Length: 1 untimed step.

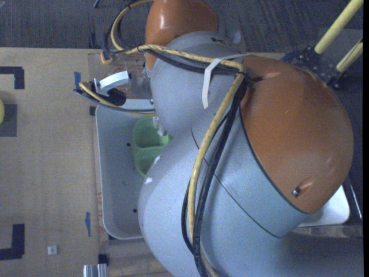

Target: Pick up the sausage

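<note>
The grey arm (230, 172) bends low over the white bin (112, 172), covering a green object (147, 146); whether its pincer is open I cannot tell.

Wooden bench (46, 172) bears a white bin (115, 206), blue tape marks (87, 224)

The arm (242, 172), grey with orange caps, is seen from centre to four o'clock, draped with cables (202, 172). A white bin (112, 172) and a green object (147, 149) are partly covered at nine o'clock.
</note>
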Motion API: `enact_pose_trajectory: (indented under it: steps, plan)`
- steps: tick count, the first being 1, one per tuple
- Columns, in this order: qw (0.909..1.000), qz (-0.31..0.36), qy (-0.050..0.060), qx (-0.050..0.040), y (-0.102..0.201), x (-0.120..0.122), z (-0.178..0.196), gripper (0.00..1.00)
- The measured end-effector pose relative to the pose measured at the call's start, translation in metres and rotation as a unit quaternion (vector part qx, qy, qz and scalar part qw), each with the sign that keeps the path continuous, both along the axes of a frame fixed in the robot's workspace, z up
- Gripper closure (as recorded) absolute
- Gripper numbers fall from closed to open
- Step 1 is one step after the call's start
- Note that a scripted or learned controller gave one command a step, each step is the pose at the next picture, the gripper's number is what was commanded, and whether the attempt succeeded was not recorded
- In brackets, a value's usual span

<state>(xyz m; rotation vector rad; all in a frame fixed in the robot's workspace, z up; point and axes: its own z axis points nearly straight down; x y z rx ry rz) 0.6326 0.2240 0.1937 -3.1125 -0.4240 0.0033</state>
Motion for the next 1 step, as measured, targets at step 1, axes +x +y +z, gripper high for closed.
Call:
enact_pose_trajectory:
  steps: [1]
  plan:
    - [0.9993,-0.036,-0.002,0.0003,-0.0022,0.0159,0.1475,1.0]
